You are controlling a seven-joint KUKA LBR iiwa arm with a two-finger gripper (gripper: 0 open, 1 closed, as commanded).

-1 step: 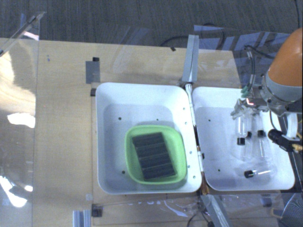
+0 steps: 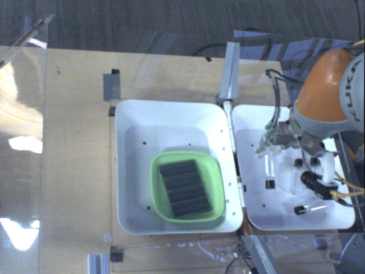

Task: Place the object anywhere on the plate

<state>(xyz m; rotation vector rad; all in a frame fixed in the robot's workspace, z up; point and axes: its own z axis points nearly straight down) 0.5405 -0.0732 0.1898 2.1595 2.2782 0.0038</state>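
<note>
The dark ridged block (image 2: 183, 188) lay flat on the green plate (image 2: 157, 176) in the left bin (image 2: 131, 153). It looked like the job was done. The gripper (image 2: 276, 138) hung over the right bin (image 2: 251, 210), near a small clear tube (image 2: 268, 169). I could not tell if the gripper was gripping or let go. If the arm (image 2: 325, 96) swung back left too low, it could bump the plate and push the block off. It could also knock the little tube around.
</note>
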